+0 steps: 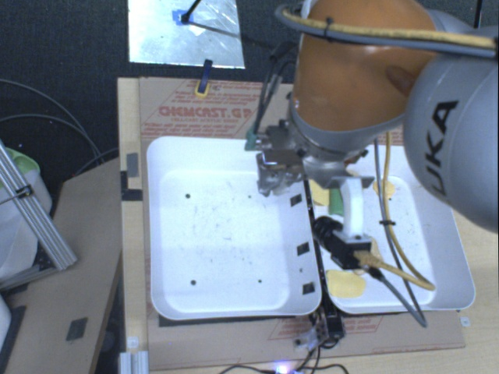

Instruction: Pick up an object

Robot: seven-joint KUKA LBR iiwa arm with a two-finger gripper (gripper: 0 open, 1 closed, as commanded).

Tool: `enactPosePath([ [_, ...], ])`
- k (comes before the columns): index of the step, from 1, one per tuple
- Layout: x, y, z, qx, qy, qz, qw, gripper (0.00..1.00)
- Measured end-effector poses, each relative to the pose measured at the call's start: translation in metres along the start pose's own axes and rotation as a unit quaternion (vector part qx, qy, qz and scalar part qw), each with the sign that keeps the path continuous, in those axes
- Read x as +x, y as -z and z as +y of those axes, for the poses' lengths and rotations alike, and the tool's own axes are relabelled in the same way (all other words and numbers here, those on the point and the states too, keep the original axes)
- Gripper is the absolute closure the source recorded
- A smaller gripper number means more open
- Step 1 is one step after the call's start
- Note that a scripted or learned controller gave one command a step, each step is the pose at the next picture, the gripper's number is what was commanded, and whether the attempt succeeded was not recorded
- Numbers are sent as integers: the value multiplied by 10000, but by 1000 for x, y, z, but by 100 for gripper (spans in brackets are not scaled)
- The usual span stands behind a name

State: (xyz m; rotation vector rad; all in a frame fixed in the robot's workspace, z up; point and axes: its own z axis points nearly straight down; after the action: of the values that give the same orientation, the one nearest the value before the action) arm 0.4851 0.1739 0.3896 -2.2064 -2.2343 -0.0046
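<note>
- Camera view: the gripper (pixel 274 184) hangs low over the far right corner of the left bin (pixel 218 248), just beside the wall it shares with the right bin (pixel 458 285). Nothing shows in its grasp. Whether it is open or closed cannot be told from this angle.
- The things to pick all lie in the right bin. A yellow piece (pixel 347 285) sits by the near wall and a second yellow piece (pixel 383 187) lies further back. A green piece (pixel 335 201) is between them, half hidden under the wrist.
- The gripper stands over a floor with nothing on it, so closing here would likely catch nothing. It would probably have to cross the shared wall first.
- The arm (pixel 366 61) leans in from the right and covers much of the right bin, so more may lie beneath it.
- Both bins are smooth white plastic, shallow, with rounded corners. The left bin's floor is dusted with dark specks.
- The yellow pieces look flat, pale and soft-edged. They lie low on the floor and would probably be awkward to pinch from above. The green piece's shape is unclear.
- The bins rest side by side on cardboard (pixel 195 111) with red print, matte and stiff.
</note>
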Motion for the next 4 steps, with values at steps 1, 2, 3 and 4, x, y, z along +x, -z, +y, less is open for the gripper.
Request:
enactPosePath([
  [1,-5,11,3,-21,-13,-7,10000,100],
  [2,0,-89,1,39,-59,-27,10000,100],
  [3,0,-73,2,-8,-46,-6,10000,100],
  [4,-27,-91,31,1,-76,-20,10000,100],
])
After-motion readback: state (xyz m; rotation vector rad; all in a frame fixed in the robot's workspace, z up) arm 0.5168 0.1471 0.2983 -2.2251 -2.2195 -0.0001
